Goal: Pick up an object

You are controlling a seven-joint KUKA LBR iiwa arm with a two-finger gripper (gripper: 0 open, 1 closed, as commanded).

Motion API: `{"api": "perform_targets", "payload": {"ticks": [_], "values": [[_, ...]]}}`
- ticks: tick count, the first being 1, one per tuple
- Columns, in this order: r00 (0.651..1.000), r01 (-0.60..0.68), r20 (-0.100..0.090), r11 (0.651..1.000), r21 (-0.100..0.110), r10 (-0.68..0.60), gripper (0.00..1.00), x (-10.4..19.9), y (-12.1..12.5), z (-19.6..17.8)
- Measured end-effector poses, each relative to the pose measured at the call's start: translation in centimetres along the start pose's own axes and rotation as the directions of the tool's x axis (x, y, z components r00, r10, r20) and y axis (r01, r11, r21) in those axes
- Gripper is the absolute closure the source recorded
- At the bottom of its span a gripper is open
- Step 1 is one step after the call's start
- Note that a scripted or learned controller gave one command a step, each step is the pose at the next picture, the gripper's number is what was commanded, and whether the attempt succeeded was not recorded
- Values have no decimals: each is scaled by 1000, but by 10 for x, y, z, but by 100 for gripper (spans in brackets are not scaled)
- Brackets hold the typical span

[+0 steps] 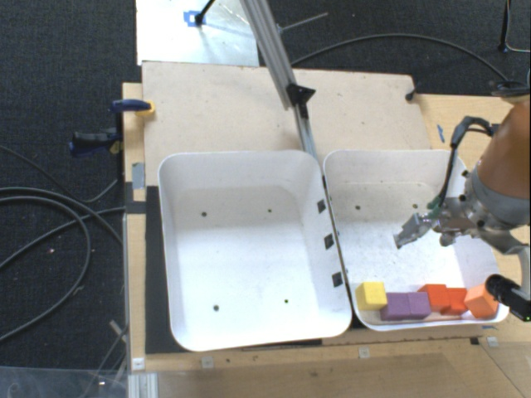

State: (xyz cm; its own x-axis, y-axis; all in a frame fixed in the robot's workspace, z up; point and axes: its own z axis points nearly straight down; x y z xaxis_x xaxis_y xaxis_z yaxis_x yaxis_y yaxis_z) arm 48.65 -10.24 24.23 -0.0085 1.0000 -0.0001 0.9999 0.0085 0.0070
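Camera view: the gripper (408,234) is seen hanging over the middle of the right bin (377,168), and nothing is held in it; how wide it is open cannot be told. The blocks are lined up along the near edge of that bin: a yellow block (371,294), a purple block (406,306) and orange blocks (455,299), so the reaching step is judged to be in hand. Next, the gripper would need to be moved toward that near edge, brought down over one block and closed on it.

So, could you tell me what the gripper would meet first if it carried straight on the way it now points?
The gripper points toward the image's left and slightly down, over the right bin. Its bare white floor probably comes first, though height is hard to judge. The blocks lie off that line.
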Motion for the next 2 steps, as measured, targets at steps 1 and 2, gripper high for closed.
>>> {"api": "perform_targets", "payload": {"ticks": [1,2], "values": [[1000,-9,-1,1000,12,9,0,-33,1,146],[1000,-6,4,1000,-3,6,0,-49,-1,41]]}}
